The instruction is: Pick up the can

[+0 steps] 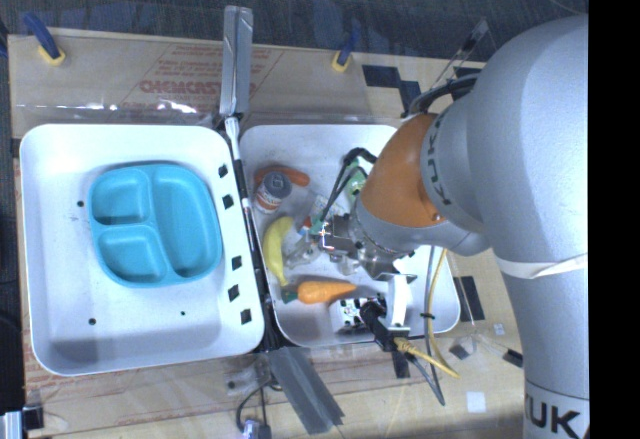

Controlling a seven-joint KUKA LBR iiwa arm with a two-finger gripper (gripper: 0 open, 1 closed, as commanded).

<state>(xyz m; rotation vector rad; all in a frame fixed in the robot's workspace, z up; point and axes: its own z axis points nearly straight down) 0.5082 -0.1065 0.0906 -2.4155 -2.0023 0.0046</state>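
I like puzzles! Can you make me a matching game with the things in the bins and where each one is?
Things:
1. blue plastic divided tray
2. small metal can
3. yellow banana
4. orange carrot

Places:
A. near the front of the right bin
B. in the left bin
C. near the back of the right bin, by the divider
D. right bin, between the can and the carrot

Pairs: 1-B, 2-C, 3-D, 4-A
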